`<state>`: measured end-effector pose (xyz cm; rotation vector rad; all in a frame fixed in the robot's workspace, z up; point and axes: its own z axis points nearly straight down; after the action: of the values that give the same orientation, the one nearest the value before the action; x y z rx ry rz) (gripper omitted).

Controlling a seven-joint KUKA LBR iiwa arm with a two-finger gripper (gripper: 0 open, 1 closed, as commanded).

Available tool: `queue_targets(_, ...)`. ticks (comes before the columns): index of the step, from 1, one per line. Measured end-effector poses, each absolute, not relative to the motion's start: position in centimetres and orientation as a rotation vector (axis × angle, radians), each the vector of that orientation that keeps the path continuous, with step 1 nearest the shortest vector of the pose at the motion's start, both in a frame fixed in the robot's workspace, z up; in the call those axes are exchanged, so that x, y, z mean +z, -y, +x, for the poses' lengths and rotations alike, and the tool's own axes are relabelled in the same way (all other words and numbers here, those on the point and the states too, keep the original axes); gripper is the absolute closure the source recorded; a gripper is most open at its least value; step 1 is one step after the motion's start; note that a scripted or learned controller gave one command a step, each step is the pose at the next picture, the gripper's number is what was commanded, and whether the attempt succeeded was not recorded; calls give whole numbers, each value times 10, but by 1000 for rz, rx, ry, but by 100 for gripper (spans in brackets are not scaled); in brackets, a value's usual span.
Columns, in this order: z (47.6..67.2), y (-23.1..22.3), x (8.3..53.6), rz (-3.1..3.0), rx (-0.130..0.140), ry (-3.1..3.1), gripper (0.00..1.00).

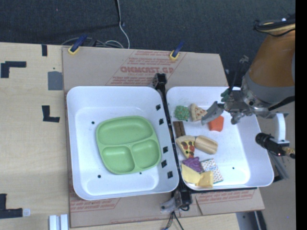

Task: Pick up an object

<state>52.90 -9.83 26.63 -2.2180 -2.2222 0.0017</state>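
Orange toy piece (217,124) in right bin (259,169), just below gripper (221,112), near that bin's upper middle.
Gripper fingers spread, nothing between them; bare white floor to right of orange piece, toy food crowding left edge: one green piece (182,112), two pizza slices (197,112), one bread roll (207,144), one purple piece (193,164). One green divided tray (128,144) in left bin (81,128).

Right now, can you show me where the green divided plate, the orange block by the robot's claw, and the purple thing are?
green divided plate (128,144), camera view, on the ridge between its compartments.
orange block (217,124), camera view, on its top face.
purple thing (193,164), camera view, on its middle.
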Motion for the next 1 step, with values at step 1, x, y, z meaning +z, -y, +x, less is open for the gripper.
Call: queue_targets(1,585,72,179,-2215,3,2224,0)
